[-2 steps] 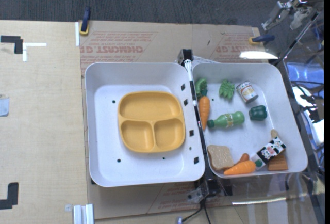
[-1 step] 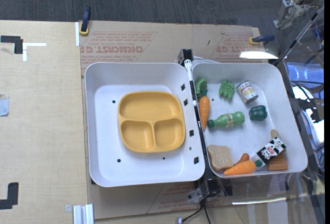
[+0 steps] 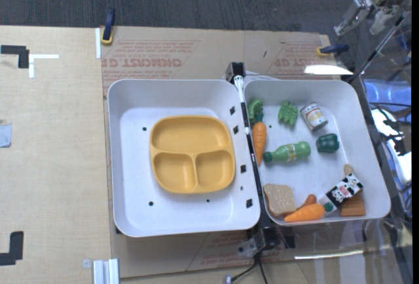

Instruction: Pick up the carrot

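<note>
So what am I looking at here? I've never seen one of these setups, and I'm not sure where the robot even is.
One camera looks down at a slant on a bench with two white bins. The left bin holds a yellow divided plate. The right bin holds toy food: a carrot by the dividing wall, a second carrot near the front, a green bottle, a can and a bread slice. The robot's pincer is at the top right, above the bench, far from both carrots; nothing is visibly held.
</note>
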Robot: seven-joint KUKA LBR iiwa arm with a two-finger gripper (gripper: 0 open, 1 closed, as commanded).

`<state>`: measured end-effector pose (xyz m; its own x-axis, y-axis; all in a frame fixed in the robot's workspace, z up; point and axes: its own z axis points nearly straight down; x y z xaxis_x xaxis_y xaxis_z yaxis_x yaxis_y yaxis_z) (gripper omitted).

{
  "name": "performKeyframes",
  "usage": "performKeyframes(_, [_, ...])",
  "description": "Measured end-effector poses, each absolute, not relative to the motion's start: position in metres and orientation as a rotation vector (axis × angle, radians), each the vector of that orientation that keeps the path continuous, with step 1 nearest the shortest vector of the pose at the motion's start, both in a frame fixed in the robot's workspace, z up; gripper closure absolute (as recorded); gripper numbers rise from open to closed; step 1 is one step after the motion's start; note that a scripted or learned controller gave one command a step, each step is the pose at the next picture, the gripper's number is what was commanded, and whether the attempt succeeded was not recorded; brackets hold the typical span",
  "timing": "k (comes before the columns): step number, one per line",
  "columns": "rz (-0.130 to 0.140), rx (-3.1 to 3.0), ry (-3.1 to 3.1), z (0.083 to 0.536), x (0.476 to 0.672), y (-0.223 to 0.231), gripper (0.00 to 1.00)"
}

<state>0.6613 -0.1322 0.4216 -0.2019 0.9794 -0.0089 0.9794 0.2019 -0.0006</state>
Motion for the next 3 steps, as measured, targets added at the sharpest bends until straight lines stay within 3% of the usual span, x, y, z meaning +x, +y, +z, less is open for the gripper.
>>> performKeyframes(1, [-0.014,1.973,2.431,0.4295,0.6628,-0.1319,1.0])
performKeyframes(2, [-0.013,1.974,2.431,0.4294,0.6628,-0.1319,0.0])
performKeyframes(3, [-0.018,1.968,2.431,0.4373,0.6644,-0.1316,1.0])
